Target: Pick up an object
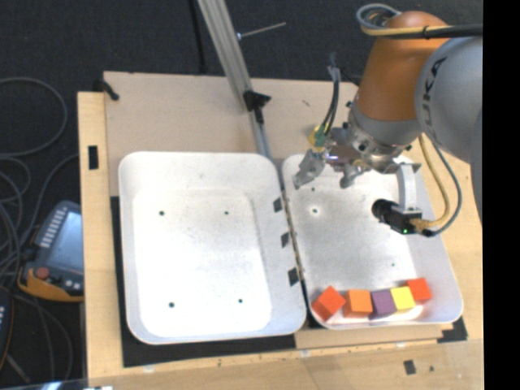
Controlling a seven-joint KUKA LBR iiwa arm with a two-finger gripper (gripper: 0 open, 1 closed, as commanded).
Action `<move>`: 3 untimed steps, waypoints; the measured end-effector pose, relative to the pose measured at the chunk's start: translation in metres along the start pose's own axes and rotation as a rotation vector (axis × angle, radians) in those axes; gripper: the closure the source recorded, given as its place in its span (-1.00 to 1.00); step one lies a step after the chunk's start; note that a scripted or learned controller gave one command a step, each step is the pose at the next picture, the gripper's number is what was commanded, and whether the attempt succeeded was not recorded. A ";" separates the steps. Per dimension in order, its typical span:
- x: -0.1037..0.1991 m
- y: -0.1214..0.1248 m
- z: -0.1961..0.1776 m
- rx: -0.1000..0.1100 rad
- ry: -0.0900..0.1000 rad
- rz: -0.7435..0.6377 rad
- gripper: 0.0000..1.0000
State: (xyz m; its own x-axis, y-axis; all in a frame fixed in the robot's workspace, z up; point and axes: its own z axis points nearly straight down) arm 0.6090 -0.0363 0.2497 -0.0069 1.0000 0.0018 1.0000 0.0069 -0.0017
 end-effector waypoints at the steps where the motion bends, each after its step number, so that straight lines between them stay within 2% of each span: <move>1: -0.004 0.001 0.000 -0.003 -0.002 0.007 -1.00; 2: 0.008 -0.063 -0.003 -0.001 -0.002 0.010 -1.00; 3: 0.008 -0.061 -0.003 -0.003 -0.002 0.014 -1.00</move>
State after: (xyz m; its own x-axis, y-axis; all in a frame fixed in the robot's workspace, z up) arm 0.5479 -0.0290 0.2524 0.0069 1.0000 -0.0003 1.0000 -0.0069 0.0014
